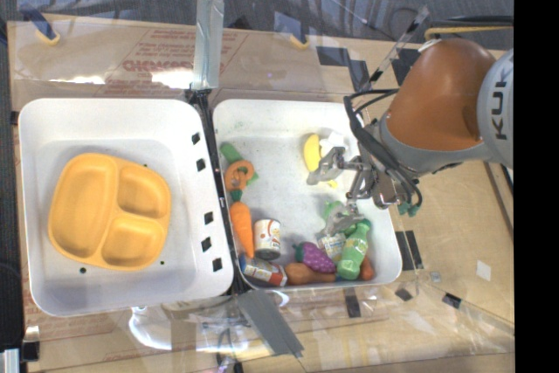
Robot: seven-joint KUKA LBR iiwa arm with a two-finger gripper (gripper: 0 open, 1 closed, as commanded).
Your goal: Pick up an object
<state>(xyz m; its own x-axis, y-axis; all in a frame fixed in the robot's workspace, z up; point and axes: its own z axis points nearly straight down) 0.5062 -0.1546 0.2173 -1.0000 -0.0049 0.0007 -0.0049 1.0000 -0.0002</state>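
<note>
Bench: 2 shallow white bins are set side by side.

Left bin: 1 yellow divided plate with 3 compartments is laid flat near the middle.

Right bin: 1 yellow banana is placed toward the far side; 1 carrot lies along the left wall, with an orange-and-green toy just beyond it; 1 small can is seen beside the carrot; 1 purple grape bunch and 1 green bottle are clustered at the near right corner.

Gripper: positioned over the right half of the right bin, between banana and green bottle. Whether the jaws are open or closed cannot be told; nothing is seen held between them.
</note>
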